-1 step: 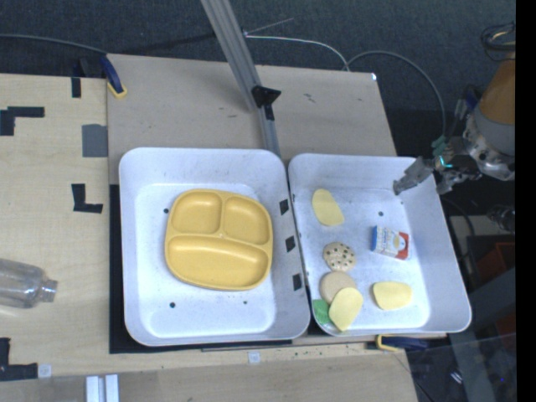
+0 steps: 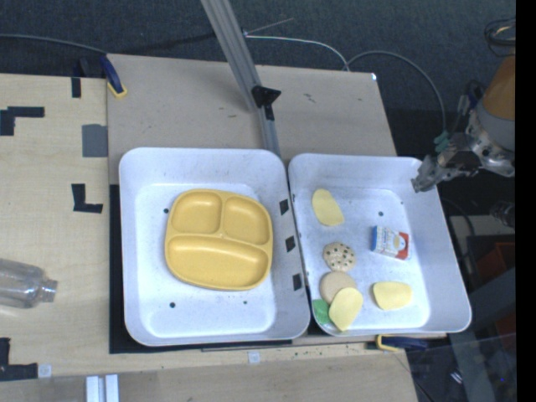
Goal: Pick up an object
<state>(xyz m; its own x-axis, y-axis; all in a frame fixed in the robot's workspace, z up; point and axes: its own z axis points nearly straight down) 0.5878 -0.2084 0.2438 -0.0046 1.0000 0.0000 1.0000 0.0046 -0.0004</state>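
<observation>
Tan tabletop [image 2: 335, 107] carrying two shallow white bins side by side, left bin [image 2: 142, 308] holding a yellow divided plate [image 2: 219, 239], right bin [image 2: 435, 249] holding the smaller things: pale yellow piece [image 2: 327, 207] near the back left, small red, white and blue carton [image 2: 390, 242] toward the right, speckled cookie [image 2: 338, 255] in the middle, beige round piece [image 2: 334, 284] touching a yellow-green piece [image 2: 346, 307] at the front, another yellow piece [image 2: 392, 295] just beside. Gripper [image 2: 435, 171] at the right bin's far right rim, apart from every item, nothing seen in it; jaws too small and dark to judge, apart or together not tellable. Clear plastic bottle [image 2: 23, 283] lying at the left edge, well apart from the bins.
</observation>
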